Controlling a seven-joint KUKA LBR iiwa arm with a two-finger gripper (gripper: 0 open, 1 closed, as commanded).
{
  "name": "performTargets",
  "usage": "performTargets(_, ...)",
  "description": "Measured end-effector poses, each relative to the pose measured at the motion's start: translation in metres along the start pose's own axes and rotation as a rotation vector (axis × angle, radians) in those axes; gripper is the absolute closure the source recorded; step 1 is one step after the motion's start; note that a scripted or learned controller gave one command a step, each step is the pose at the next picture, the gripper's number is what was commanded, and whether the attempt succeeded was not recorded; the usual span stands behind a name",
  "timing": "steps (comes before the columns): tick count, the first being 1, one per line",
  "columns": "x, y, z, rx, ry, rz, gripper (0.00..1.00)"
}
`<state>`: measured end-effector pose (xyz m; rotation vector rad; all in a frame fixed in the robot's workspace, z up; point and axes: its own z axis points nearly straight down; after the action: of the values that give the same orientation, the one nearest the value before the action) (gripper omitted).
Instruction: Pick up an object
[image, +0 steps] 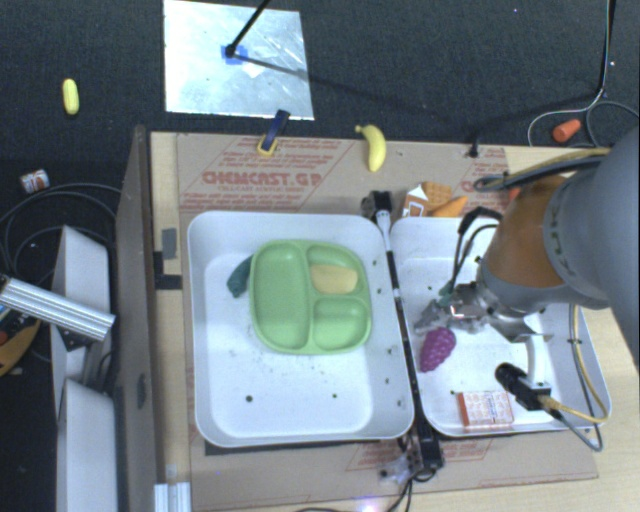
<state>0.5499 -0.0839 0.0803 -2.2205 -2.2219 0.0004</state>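
Gripper is hovering in right bin, right of frame centre, just beside purple grape bunch; grip state can't be told. Cardboard is showing "CHEMCAST GP".

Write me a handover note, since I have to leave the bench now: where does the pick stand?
Gripper: low in the right bin, at its left side. I cannot tell whether it is open or shut, and nothing is visibly held.
Things: a purple grape bunch lies on the bin floor right by the gripper. A red-and-white packet lies near that bin's front edge. The left bin holds a green divided plate with a yellow piece in one compartment.
Done: the arm has reached into the bin.
Left: grasp and lift an object; the grapes look the likeliest target.
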Motion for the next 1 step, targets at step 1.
performTargets(1, -0.0318, 0.0606, -0.0053, -0.009, -0.003, -0.004, 0.0)
